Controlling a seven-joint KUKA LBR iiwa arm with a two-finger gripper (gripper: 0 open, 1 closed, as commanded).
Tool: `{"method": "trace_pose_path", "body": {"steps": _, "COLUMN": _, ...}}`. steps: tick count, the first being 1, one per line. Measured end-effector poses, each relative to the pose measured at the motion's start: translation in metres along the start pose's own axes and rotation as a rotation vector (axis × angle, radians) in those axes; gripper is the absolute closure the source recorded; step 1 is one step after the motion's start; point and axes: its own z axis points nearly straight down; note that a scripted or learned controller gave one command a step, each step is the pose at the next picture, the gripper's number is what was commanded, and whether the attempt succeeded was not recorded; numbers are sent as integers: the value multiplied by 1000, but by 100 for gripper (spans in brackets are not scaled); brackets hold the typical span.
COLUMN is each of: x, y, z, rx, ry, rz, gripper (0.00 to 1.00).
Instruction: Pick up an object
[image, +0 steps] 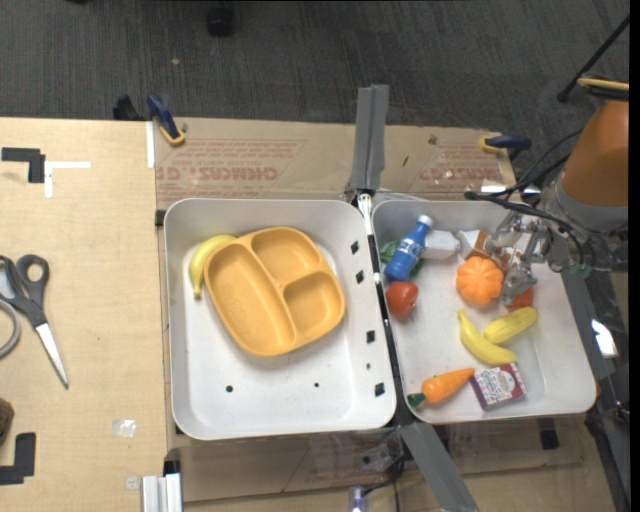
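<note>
Fingers apart over right bin — tan bench, dark floor.

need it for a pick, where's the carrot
In the right bin, near its front edge: the carrot lies below the banana, left of the small pink packet.

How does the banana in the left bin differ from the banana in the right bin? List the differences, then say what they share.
1. The left-bin banana is partly hidden, tucked against the orange divided plate; the right-bin banana lies in full view.
2. The left-bin banana touches just the plate; the right-bin banana lies among other items, beside a yellow corn cob and above a carrot.

Shared: both are yellow, curved, and lie flat on a white bin floor.
</note>
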Motion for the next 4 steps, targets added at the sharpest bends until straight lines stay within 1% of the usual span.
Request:
{"method": "trace_pose_path", "body": {"steps": 1, "x": 5, "y": -4, "z": 7, "rx": -4, "ry": -17, "rz": 101, "gripper": 0}}
{"method": "trace_pose_path", "body": {"steps": 2, "x": 26, "y": 2, "z": 9, "rx": -2, "ry": -8, "rz": 114, "gripper": 0}}
{"method": "trace_pose_path", "body": {"steps": 3, "x": -9, "y": 41, "z": 11, "rx": 5, "ry": 13, "rz": 222, "gripper": 0}}
{"method": "trace_pose_path", "body": {"steps": 4, "x": -32, "y": 55, "z": 11, "rx": -1, "ry": 26, "rz": 402, "gripper": 0}}
